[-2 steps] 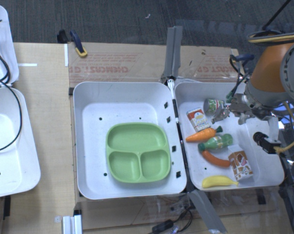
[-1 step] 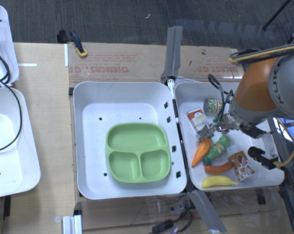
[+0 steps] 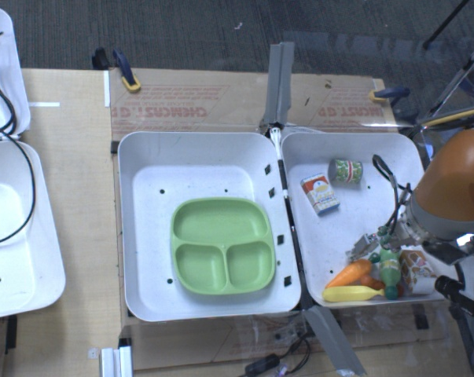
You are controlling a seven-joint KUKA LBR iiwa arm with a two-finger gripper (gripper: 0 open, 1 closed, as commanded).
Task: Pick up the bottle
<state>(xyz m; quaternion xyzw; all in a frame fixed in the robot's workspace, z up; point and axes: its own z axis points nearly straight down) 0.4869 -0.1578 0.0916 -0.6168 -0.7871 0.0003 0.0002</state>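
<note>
The bottle [image 3: 388,268] is small and green. It lies in the right bin [image 3: 299,234] near the front right corner, between a carrot [image 3: 349,273] and a printed packet [image 3: 415,270]. My gripper [image 3: 372,247] comes in from the right under the orange band of the arm [image 3: 455,177]. It hangs low just above and to the left of the bottle's upper end. The arm's wrist hides part of the bin's right side.
A yellow banana [image 3: 351,293] lies at the right bin's front wall. A green can [image 3: 347,170] and a small red-and-white box [image 3: 319,193] sit further back. The left bin [image 3: 142,210] holds a green divided plate [image 3: 222,244].
</note>
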